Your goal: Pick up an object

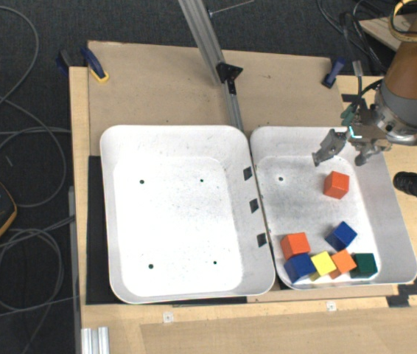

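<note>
Camera view, wooden bench [157,65] on dark cabled floor [17,65], hand [345,150] spread (grasping nothing) above right bin [393,220].

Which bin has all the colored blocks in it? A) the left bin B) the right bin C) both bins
B: every block, such as the lone orange block and the yellow block, lies in the right bin, on the side where the arm reaches in.
</note>
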You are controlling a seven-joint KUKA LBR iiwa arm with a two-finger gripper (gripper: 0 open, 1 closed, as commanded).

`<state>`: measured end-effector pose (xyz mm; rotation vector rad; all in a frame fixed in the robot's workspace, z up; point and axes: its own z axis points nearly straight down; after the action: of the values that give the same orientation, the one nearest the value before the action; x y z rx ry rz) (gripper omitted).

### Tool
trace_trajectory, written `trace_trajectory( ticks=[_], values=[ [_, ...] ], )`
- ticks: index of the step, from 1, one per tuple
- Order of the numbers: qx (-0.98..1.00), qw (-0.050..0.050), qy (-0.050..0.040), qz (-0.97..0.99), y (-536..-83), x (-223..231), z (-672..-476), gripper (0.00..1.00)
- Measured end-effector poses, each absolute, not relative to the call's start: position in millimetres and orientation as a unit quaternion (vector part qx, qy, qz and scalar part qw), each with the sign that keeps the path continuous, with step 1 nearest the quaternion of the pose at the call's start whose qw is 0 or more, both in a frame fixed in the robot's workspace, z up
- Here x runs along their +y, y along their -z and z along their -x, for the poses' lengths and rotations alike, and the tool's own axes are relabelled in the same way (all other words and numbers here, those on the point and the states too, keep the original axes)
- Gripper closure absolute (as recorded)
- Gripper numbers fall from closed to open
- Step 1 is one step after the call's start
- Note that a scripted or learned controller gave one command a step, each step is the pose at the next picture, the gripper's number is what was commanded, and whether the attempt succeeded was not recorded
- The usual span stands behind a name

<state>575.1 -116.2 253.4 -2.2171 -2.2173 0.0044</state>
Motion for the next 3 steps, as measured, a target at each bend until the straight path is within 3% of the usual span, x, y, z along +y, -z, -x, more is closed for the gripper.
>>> trace_trajectory(
  ticks=[1,2,3],
  values=[
    [-0.707,0.001,-0.0002,0.707,-256,-116,-575.6,0.00],
    [-0.707,0.003,-0.0018,0.707,-200,-111,-583.7,0.00],
    [-0.707,0.004,-0.0022,0.707,-141,-116,-575.3,0.00]
  ],
)
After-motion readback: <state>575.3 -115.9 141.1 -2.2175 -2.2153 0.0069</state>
